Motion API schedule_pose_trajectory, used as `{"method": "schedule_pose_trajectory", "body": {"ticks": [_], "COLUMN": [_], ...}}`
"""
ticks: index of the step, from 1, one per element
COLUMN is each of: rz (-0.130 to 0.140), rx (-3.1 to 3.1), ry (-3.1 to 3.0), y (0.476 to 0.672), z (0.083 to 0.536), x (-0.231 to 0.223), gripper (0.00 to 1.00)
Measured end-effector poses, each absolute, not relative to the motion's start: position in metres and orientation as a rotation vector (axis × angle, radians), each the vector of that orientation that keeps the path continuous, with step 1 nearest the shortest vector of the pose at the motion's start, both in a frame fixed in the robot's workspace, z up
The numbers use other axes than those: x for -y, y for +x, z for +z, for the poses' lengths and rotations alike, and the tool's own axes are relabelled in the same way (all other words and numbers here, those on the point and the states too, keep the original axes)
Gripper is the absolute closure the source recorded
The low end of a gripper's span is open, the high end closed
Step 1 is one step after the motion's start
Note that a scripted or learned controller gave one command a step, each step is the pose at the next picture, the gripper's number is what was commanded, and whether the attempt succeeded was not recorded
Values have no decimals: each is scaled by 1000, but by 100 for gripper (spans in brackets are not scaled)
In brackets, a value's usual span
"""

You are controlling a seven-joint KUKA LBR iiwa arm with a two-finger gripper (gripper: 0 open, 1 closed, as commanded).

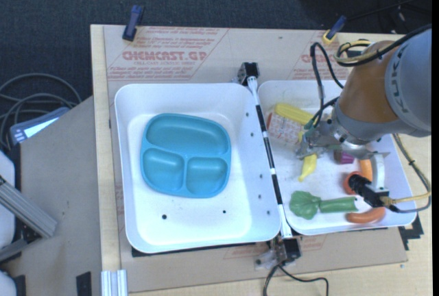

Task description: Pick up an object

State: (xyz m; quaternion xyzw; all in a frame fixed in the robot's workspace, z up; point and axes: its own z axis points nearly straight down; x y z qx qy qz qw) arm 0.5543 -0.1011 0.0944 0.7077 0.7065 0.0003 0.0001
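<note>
Hand (312,144) hovers among corn (291,113), banana (309,166) and broccoli (305,205).

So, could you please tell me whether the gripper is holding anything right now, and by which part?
It cannot be told: the gripper sits low beside a yellow corn cob, its tips obscured.
</note>
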Motion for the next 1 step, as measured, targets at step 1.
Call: {"method": "schedule_pose_trajectory", "body": {"ticks": [1], "rz": [2], "rx": [-2223], "ry": [2220], "y": [561], "z": [185], "x": [33], "gripper": [100]}}
